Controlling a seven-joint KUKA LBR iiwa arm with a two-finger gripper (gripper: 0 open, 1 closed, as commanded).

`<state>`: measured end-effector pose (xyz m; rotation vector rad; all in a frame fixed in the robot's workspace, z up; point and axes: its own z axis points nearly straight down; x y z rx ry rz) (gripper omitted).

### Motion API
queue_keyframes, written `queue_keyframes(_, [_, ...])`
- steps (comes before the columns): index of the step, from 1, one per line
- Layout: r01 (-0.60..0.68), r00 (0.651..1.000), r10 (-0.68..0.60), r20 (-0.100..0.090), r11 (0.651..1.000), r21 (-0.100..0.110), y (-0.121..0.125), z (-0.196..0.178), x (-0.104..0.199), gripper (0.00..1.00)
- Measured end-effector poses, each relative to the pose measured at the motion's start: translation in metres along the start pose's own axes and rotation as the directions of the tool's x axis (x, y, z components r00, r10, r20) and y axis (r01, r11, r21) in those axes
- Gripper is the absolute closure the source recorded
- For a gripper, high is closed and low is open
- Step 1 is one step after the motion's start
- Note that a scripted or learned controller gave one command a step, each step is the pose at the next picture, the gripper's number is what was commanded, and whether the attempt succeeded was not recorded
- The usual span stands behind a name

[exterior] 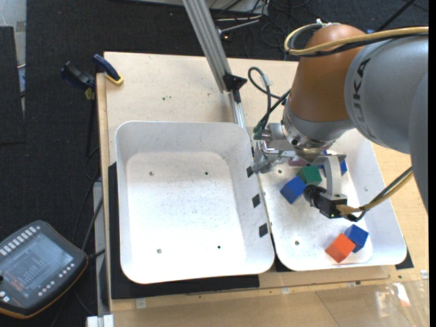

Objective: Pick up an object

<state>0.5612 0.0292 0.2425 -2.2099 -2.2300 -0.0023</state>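
The right bin (381, 203) holds several small blocks. A blue block (293, 190) lies near its middle, with a green block (312, 175) touching it at the upper right. An orange block (340, 248) and a second blue block (357, 237) sit together near the bin's front right corner. A sliver of another blue piece (343, 165) shows behind the arm. My gripper (300, 163) hangs under the orange wrist band, low over the green and blue blocks, and the wrist hides most of it.
The left bin (129, 182) lies beside the right one, and black clips (257, 199) mark the shared rim. A slanted metal rail (211, 43) crosses the back of the bench. A teach pendant (34, 264) rests at the lower left.
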Motion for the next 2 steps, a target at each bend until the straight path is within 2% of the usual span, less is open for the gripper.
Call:
queue_keyframes(1, [0.001,1.0,-0.001,0.0,1.0,0.0,-0.0044,0.0004,0.0585,1.0])
queue_keyframes(2, [-0.008,1.0,0.008,0.002,1.0,-0.001,-0.0038,0.0002,0.0542,0.0])
